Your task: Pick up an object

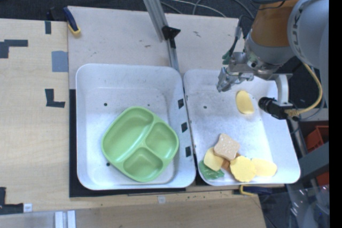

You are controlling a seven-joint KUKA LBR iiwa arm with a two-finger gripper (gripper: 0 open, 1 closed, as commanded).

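One small pale-yellow piece (245, 102), oval and smooth like moulded plastic, is seen lying on the floor of the right bin (280, 139), toward that bin's far side and apart from the other items. The gripper (226, 81) is placed just to the left of this piece and a little farther from the camera, low over the right bin's far end; nothing is seen between its tips, and whether they are spread or pressed together cannot be told at this angle.

Near the front edge of the right bin a cluster of toy food is gathered: a tan, speckled bread-like slice (227, 146) is tilted on top, a yellow wedge (212, 159) is set against its left, two flat rounded yellow pieces (253, 168) are laid to its right, and a green leaf-shaped bit (208, 171) is tucked beneath at the left.

The right bin is shallow, white and scuffed, with rounded corners. The left bin (96, 88), of the same make, is touching it along one wall. In the left bin a light green divided plate (140, 143) of glossy plastic is resting, with three compartments and rounded corners, turned at an angle toward the front right.

The grey arm (312, 24) with its orange band (275, 10) is seen beyond the right bin's far right corner.
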